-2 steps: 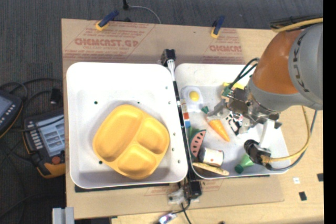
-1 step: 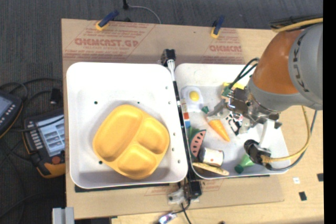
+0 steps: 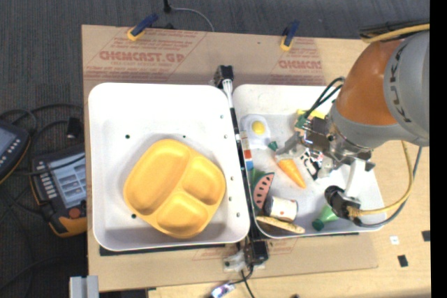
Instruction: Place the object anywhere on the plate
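Observation:
A yellow plate [image 3: 174, 186] with three compartments lies in the left bin [image 3: 112, 115], slightly toward the front. The right bin [image 3: 279, 98] holds several small toy foods. An orange carrot [image 3: 292, 172] lies near its middle, and my gripper [image 3: 302, 153] hangs just above and behind it, reaching in from the right. Further left are a fried egg [image 3: 258, 128] and a watermelon slice [image 3: 263, 186]. Nothing shows as held.
At the front of the right bin lie a white and red cylinder [image 3: 283, 208], a tan flat piece [image 3: 281, 223] and a green item [image 3: 323, 218]. A yellow cable [image 3: 391, 202] loops by the wrist. The ridge [image 3: 237, 150] between the bins carries a black clip.

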### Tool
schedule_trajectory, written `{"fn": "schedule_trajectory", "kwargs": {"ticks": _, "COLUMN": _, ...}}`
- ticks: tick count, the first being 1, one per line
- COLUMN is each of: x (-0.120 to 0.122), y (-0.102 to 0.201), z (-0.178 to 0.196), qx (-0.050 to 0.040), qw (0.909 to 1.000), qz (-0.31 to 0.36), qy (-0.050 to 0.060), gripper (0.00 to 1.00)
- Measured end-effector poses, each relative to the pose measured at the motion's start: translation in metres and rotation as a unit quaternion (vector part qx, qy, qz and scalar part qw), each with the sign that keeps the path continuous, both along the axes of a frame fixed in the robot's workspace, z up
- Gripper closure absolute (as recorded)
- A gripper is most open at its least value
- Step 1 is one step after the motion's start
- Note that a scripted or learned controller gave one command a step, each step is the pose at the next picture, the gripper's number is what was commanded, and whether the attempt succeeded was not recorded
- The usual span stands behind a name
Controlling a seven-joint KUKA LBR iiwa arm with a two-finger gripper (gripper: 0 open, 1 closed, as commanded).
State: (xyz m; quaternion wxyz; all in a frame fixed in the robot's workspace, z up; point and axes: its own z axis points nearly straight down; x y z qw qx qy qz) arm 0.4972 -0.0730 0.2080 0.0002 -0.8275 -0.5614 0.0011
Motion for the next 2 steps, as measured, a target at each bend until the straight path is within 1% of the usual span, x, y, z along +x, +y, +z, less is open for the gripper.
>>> {"fn": "schedule_trajectory", "kwargs": {"ticks": 2, "x": 0.0000, "y": 0.0000, "z": 0.0000, "qx": 0.0000, "qw": 1.0000, "qz": 0.000, "qy": 0.000, "gripper": 0.00}}
